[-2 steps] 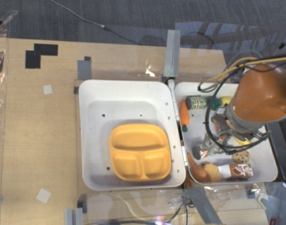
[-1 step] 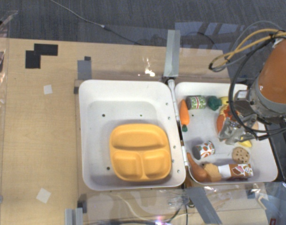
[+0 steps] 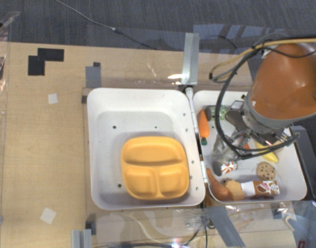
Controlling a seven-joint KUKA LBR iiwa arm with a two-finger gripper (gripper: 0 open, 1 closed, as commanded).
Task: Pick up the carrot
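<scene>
- The bench [image 3: 39,154] is pale wood, with black squares near its 10 o'clock corner and grey tape tabs around the bins.
- The left bin [image 3: 103,112] is a shallow white tray holding a yellow divided plate [image 3: 154,167] toward its 5 o'clock side.
- The arm [image 3: 287,87], orange above a grey wrist, hangs over the right bin [image 3: 297,185], with black and yellow cables looping off toward 10 o'clock.
- The gripper [image 3: 245,144] sits low in the right bin under the wrist; whether its fingers are open or closed cannot be told, as cables and wrist blur them.
- The wrapped bar [image 3: 260,188] lies across the bin's 6 o'clock edge, with a brown bread-like piece [image 3: 220,186] at its 9 o'clock end.
- The carrot [image 3: 203,124] lies in the right bin just beside its left wall, long axis running 12 to 6 o'clock; its 6 o'clock end is dark.
- A yellow item [image 3: 267,156] shows at 4 o'clock of the gripper.
- A round cookie [image 3: 265,170] sits just above the bar.
</scene>
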